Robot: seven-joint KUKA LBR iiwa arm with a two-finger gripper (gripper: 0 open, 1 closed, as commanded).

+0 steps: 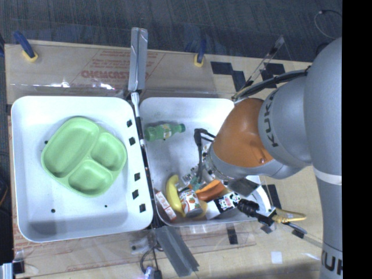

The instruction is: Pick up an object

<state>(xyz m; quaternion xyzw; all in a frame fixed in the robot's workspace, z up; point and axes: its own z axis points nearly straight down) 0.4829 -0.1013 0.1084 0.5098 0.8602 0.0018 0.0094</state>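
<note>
The right bin (174, 156) holds a green bottle (164, 132) lying on its side near the back. A pile sits at the bin's front: a yellow banana (172, 193), an orange carrot-shaped piece (210, 189), a small printed carton (189, 203) and a black-and-white packet (228, 201). My gripper (199, 176) is low in the bin, at the back edge of this pile, just above the carrot piece and carton. The orange wrist band (247, 135) and grey arm hide most of it. I cannot see anything held.
The left bin (23, 115) holds a light green divided plate (85, 154). A metal bar (138, 60) stands at the back between the two bins. Blue clamps (26, 46) grip the board's far edge. The arm's bulk covers the right bin's right side.
</note>
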